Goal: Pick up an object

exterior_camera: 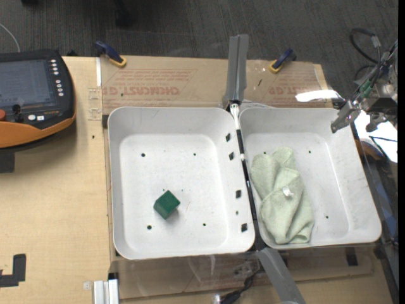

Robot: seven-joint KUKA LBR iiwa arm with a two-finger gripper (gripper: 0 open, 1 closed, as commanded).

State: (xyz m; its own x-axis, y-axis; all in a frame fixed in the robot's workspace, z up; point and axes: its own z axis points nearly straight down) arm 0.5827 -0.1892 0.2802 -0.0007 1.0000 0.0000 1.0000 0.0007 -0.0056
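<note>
A small green cube (167, 204) lies in the left white bin (126, 170), toward its front middle. A crumpled pale green cloth (283, 195) lies in the right white bin (342, 189), against its left side. My gripper (354, 106) hangs at the far right, over the back right corner of the right bin. It is well away from the cloth and the cube. Nothing shows in its grasp.
A teach pendant (31, 97) rests on the bench at the far left. Two clamps (114, 57) (281, 61) hold the cardboard sheet behind the bins. A grey divider bar (237, 75) runs between the bins. Cables (373, 49) hang at the upper right.
</note>
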